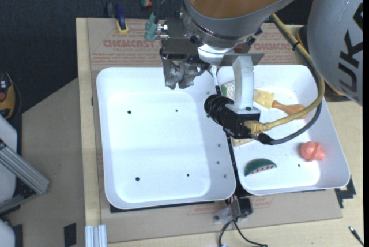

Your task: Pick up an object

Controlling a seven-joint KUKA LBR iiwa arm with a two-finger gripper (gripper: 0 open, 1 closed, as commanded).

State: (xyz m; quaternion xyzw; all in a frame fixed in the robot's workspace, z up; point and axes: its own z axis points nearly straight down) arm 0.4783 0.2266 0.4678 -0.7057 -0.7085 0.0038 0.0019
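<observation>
Gripper (180,74) hangs over back edge of left bin (115,124), nothing visible between fingers, looks like no catch; open or clenched, honestly can't tell. Pickable stuff sits in right bin (331,150): pink lump (312,151), green slice (260,167), yellow piece (263,98). Guess: arm needs to head back right for grab.

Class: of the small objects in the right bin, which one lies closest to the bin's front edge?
The green watermelon-slice toy, dark green and half-moon shaped; the pink toy and the yellow piece lie further back.
</observation>
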